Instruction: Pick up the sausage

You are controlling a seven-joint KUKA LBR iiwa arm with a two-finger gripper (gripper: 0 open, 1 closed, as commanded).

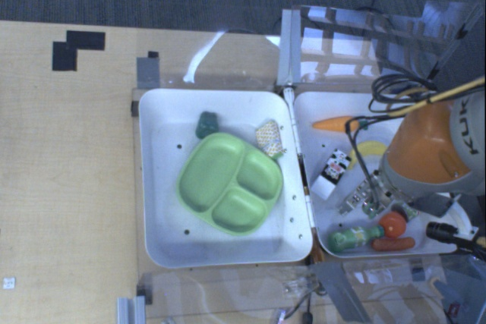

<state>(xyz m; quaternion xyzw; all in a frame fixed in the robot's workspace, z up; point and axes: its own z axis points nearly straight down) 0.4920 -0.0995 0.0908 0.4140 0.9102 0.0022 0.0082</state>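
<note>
The sausage (394,244) is a short reddish-brown piece lying flat against the front wall of the right bin (310,134). A red tomato (392,224) touches it from behind, and a green bottle-like toy (349,240) lies just to its left. My gripper (364,200) hangs over the middle of the right bin, up and to the left of the sausage and apart from it. Nothing shows in its grasp. The grey arm with its orange band (425,152) covers the bin's right part.
In the right bin lie an orange carrot (336,124), a yellow piece (370,149) and a black-and-white cow-patterned carton (332,170). The left bin (152,186) holds a green divided plate (230,183), a dark green lump (207,124) and a speckled piece (269,137). Cables hang at the back right.
</note>
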